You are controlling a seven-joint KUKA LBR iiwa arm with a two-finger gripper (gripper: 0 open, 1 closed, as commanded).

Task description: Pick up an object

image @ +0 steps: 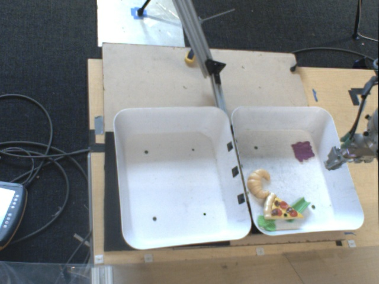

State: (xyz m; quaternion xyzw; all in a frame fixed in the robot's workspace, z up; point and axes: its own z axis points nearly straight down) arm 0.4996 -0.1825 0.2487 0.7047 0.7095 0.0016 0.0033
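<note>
1. Two shallow white bins sit side by side on a wooden bench (pixel 260 76): the left bin (pixel 127 135) and the right bin (pixel 331 135).
2. The gripper (pixel 333 158) enters at the right edge of the frame, above the right bin's right rim. Whether it is apart or together cannot be told, and nothing is seen clamped in it.
3. In the right bin, a purple piece (pixel 303 151) lies just left of the gripper.
4. Lower down, a croissant (pixel 258 182) sits beside a pizza slice (pixel 282 208), which overlaps a green item (pixel 301 206).
</note>
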